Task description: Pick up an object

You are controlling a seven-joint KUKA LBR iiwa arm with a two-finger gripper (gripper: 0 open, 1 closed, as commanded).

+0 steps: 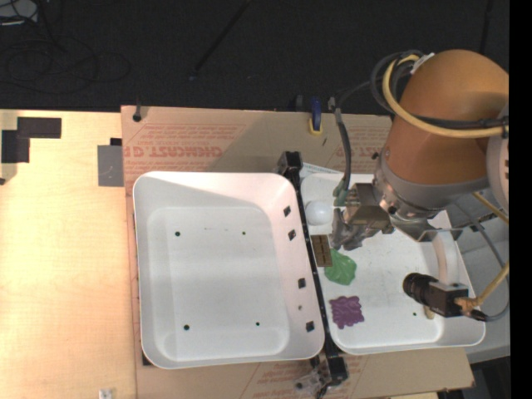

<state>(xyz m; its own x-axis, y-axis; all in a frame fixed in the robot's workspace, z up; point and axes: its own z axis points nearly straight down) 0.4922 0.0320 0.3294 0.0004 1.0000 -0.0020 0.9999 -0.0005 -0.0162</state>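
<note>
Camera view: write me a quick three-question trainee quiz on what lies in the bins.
1. True or false: the crumpled green soft object lies in the view's right-hand white bin.
2. The knobbly purple soft object lies, in the view: A) above the green one, B) below it, C) in the other bin?
3. Fill in: the small white ball lies to the view's ____ of the gripper.
Key: 1 true; 2 B; 3 left.

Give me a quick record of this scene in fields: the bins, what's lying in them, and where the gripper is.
bins: left bin and right bin, white, side by side
right bin contents: white ball, brown flat piece, green lump, purple lump
gripper: over the right bin's left side, just above the green lump
held object: cannot tell
</note>
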